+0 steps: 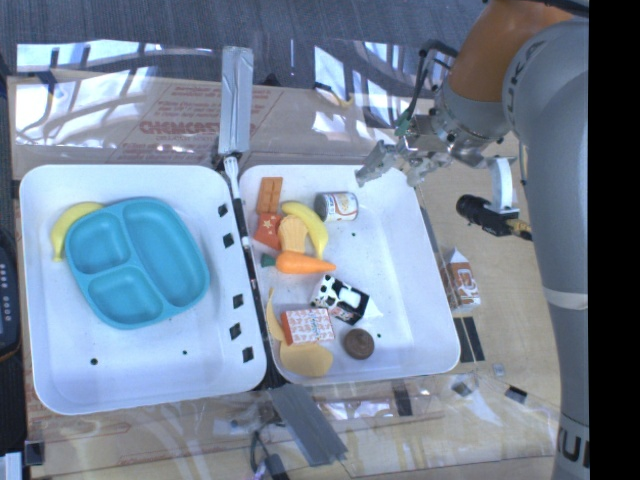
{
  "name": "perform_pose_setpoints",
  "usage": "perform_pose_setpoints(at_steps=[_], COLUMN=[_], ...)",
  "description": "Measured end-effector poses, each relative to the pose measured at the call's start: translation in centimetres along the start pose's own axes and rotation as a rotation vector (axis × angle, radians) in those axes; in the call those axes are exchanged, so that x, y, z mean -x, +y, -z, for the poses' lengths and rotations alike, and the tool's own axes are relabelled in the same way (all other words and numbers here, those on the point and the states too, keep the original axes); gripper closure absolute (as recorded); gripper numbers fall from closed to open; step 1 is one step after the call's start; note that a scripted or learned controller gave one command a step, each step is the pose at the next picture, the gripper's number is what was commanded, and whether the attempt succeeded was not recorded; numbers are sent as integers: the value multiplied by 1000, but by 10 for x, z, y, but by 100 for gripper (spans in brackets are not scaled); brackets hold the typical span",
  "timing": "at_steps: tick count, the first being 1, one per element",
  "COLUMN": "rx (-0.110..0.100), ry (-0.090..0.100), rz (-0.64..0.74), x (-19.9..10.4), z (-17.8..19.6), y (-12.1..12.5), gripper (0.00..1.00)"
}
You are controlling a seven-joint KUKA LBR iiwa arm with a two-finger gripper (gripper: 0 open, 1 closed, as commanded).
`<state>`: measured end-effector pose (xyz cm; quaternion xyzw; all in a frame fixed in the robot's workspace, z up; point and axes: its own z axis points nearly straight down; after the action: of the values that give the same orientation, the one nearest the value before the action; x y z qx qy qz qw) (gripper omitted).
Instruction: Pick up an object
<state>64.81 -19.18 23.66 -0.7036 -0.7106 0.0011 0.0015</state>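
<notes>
Pincer (400, 163) up over the right bin's (425, 268) far edge — open or shut, cannot tell. Nearest: small can (338, 206) on its side, just below. Hard, light, smooth — could roll; best pinched across its round middle.

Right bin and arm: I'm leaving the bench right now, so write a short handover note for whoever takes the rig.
Gripper: above the far edge of the right bin, nothing seen between its fingers.
Things: the right bin holds a small can, a banana, a carrot, a black-and-white toy, a small printed box and a brown round piece. The left bin holds a blue divided plate with a second banana beside it.
Done: nothing picked yet.
Left: lower onto one object, possibly the can nearest the gripper, grip and lift.
</notes>
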Motion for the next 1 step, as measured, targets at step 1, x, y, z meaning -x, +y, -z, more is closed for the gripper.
perform_pose_setpoints(at_steps=[1], rx=[27], ry=[-7], rz=[36], x=[-55], z=[-116], y=[16], gripper=[0])
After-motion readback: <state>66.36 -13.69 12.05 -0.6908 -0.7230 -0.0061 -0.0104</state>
